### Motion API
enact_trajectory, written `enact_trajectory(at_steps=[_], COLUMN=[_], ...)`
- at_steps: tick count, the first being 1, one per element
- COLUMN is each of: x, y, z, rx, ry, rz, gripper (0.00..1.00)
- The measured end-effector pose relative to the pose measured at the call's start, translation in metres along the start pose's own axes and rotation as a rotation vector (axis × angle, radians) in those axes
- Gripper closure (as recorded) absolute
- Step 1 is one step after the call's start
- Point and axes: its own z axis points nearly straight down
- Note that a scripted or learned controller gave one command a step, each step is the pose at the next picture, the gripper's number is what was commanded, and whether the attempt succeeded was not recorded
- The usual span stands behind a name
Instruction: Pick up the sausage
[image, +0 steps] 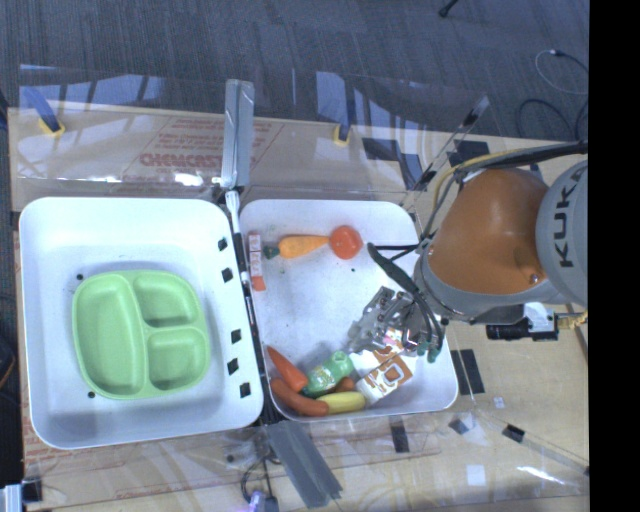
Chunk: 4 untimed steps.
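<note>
Sausage (296, 400): reddish-brown, lying along the near wall of the right bin (300, 215), at its front-left corner. It is part of a tight heap. An orange carrot-like piece (288, 370) rests just above it, a yellow banana-like piece (342, 402) touches its right end, and a green item (330, 375) and a small printed carton (385, 375) crowd in beside those.

Gripper (385, 318): poised over the right-hand middle of the same bin, above and to the right of the heap, apart from the sausage. From this slant I cannot tell whether it is spread or closed; nothing is visibly held.

Farther back in the bin: an orange carrot (303, 245) and a red tomato (346, 241), well clear of the target. Left bin (40, 300) carries a green divided plate (142, 333).

Judgement: the approach step is in hand; no grasp yet. The next move calls for travel toward the front-left corner, then descent aligned across the sausage's short axis.

Risks: the bin wall and close neighbours leave little room, so catching the carrot-like piece or the banana instead seems likely.
</note>
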Motion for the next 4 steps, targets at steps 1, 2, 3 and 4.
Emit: enact_trajectory(at_steps=[1, 2, 3, 4], x=[0.029, 0.043, 0.025, 0.024], y=[0.066, 0.094, 0.053, 0.095], z=[-0.09, -0.034, -0.006, -0.062], rx=[0.0, 0.001, -0.001, -0.001], ry=[-0.001, 0.003, 0.005, -0.001], rz=[-0.09, -0.066, -0.733, -1.1], gripper=[1.0, 1.0, 1.0, 1.0])
